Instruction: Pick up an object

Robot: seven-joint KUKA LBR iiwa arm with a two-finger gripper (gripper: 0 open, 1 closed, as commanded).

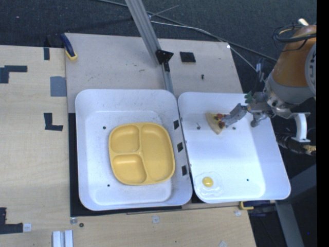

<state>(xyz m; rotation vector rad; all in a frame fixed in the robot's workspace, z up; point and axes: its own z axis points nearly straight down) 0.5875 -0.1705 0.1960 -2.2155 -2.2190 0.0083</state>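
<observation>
Fried egg sits nearest, in the front left corner of the right bin, untouched. Left bin holds a yellow plate with three compartments, nothing on it.

Target looks like the pizza slice (tan wedge, red bits on top), lying near the back of the right bin, well apart from the egg.

Arm reaches in from the right, and the gripper is low at the slice, its tip touching or just over the slice's right edge. Finger state: cannot tell, the tip is too small and blurred against the toy.

Step in hand, my read: approach or the start of a grasp on the slice, not a lift; the slice seems flat on the bin floor, and nothing shows it held.

Next move calls for settling the tip squarely over the wedge, closing on it across the narrow way, then a straight lift. Risk: a flat, thin piece can slide on the smooth floor or get nudged away instead of caught.
</observation>
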